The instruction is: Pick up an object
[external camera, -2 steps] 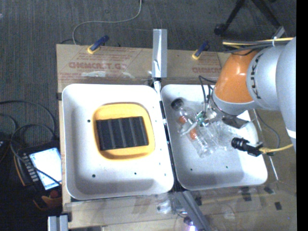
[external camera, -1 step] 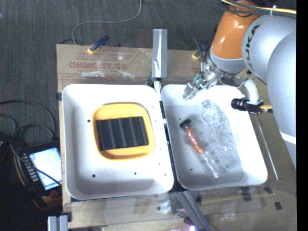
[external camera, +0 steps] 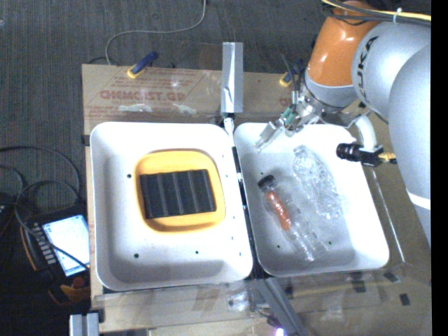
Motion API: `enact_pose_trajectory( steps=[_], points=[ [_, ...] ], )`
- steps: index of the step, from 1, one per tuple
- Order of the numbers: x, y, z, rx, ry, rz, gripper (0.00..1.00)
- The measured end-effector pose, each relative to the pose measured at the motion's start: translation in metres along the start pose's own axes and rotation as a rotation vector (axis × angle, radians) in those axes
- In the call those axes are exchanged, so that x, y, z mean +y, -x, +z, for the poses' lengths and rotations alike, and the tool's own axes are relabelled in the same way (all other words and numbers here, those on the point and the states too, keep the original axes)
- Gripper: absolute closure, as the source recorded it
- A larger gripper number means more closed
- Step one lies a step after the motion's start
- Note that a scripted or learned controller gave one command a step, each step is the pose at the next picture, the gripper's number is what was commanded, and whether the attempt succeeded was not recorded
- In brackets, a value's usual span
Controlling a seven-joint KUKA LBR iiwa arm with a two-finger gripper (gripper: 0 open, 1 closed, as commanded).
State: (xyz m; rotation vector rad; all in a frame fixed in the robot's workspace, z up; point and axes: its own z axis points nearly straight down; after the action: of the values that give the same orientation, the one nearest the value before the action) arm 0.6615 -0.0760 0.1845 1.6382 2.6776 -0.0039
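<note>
Camera view, looking down at a slant.
- Worktop (external camera: 105, 82): brown board carrying two shallow white bins side by side.
- Left bin (external camera: 112, 208): holds one yellow tray (external camera: 180, 190) with a dark ribbed insert, lying flat near the middle.
- Right bin (external camera: 350, 250): holds a clear plastic bottle (external camera: 318, 180) lying aslant, and beside it a smaller bottle with a black cap and orange contents (external camera: 278, 207); the two lie close together in the bin's middle.
- Pincer (external camera: 276, 130): above the right bin's far left corner, apart from every object; whether it stands apart or together I cannot tell.
- Progress: judged not begun; nothing is lifted, all items rest in the bins.
- Room: bare floor surrounds the bottles; the bin wall and centre divider crowd the pincer's present corner.
</note>
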Motion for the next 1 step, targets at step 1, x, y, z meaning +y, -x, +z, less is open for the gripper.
enact_pose_trajectory(
  steps=[1],
  points=[
    [-0.0744, 0.007, 0.0918, 0.002, 0.003, 0.025, 0.0]
  ],
)
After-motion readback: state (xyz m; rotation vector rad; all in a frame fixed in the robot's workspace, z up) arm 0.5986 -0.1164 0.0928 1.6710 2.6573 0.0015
